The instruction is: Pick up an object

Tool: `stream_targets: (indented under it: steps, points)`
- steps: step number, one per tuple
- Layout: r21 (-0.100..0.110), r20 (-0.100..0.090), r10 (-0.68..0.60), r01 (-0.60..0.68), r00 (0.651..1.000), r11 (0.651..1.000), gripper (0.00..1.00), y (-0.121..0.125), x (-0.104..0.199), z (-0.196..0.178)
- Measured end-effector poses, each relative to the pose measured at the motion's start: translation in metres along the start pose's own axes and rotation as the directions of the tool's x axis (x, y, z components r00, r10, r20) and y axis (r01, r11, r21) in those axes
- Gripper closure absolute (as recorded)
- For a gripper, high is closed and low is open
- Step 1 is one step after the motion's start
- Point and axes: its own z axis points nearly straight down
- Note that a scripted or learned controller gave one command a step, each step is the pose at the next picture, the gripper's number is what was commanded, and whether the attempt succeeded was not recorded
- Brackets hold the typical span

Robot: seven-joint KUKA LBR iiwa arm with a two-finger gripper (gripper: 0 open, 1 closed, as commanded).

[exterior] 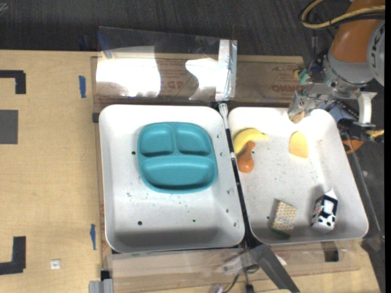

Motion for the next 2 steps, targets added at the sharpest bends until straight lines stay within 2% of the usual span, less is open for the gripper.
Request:
stream_targets:
  steps: [1, 2]
  points:
    - [0.011, 0.001, 0.32, -0.32, 0.948, 0.947, 1.0, -0.003, 0.023, 0.039]
    - [0.006, 0.002, 0.555, -0.555, 0.832, 0.832, 1.0, -0.004, 0.086, 0.016]
